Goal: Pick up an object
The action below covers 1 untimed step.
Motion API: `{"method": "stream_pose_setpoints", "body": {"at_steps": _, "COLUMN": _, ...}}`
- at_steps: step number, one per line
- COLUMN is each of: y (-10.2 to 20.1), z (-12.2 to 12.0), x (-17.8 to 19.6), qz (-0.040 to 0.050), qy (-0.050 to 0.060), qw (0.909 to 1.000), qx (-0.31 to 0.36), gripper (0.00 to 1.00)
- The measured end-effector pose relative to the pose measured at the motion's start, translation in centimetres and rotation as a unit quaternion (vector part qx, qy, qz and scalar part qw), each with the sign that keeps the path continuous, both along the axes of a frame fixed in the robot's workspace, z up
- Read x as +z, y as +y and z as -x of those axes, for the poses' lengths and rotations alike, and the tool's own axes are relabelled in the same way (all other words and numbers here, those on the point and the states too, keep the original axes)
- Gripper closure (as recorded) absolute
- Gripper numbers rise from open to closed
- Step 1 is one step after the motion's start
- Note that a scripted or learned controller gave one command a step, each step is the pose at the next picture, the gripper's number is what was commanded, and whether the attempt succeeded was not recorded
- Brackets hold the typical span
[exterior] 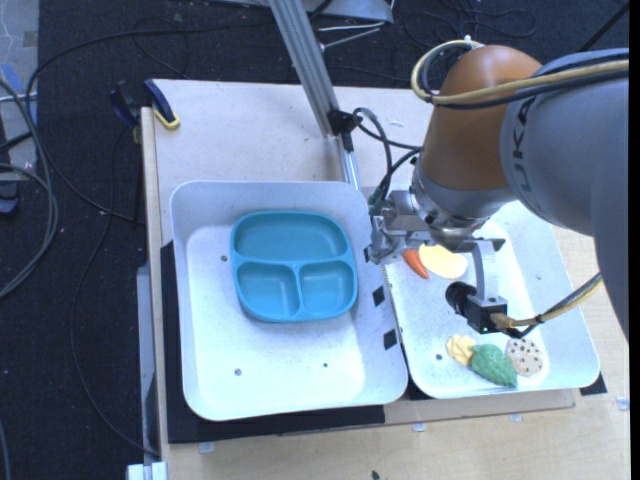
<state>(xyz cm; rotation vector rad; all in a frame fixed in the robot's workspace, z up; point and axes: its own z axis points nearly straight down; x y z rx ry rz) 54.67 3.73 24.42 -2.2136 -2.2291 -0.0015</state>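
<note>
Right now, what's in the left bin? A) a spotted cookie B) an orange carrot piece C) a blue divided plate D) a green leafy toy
C: the blue divided plate lies alone in the left bin, while the green leafy toy, the cookie and the orange piece sit in the right bin.

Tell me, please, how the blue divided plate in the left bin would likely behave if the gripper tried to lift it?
The blue divided plate looks rigid, probably moulded plastic, so likely stiff and light. It lies flat and wide in the left bin, so it should slide rather than tip. Its low rim probably offers little purchase.
</note>
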Motion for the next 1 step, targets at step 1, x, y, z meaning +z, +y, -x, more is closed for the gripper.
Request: {"method": "stream_pose_setpoints", "body": {"at_steps": 1, "y": 4.67, "z": -0.50, "x": -0.10, "qz": -0.0001, "qy": 0.000, "qw": 1.0000, "qx": 0.000, "gripper": 1.00}}
